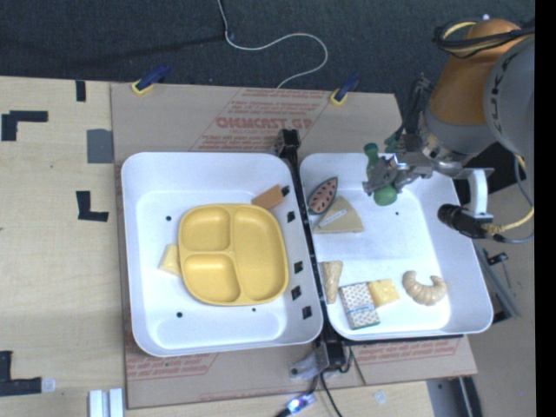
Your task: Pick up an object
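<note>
Yellow plate (233, 253) hiding a wedge (168, 258), claw (383, 179) fingers indistinct

fixed overhead camera | slanted down | both bins (139, 233) in frame

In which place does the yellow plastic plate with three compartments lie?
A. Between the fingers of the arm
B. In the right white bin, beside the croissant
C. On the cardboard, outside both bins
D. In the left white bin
D: the yellow plastic plate with three compartments lies flat on the floor of the left white bin, apart from the gripper, which is over the right white bin.
</note>
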Available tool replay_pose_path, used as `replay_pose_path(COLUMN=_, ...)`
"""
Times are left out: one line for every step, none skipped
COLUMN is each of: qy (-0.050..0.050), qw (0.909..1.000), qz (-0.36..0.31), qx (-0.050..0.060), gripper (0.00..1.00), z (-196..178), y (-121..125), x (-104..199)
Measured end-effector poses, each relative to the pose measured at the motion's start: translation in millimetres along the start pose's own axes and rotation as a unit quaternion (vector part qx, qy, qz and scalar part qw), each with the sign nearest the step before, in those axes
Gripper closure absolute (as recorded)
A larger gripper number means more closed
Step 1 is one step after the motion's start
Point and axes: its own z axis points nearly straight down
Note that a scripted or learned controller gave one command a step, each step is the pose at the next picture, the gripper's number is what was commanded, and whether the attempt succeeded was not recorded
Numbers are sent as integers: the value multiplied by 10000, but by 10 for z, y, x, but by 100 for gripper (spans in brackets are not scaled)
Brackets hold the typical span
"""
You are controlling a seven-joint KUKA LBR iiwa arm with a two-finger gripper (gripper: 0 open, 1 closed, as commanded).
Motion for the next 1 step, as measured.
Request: replay_pose_path(qy=2, qw=10000, qz=3, qx=11, gripper=100, z=-197, y=5, x=6)
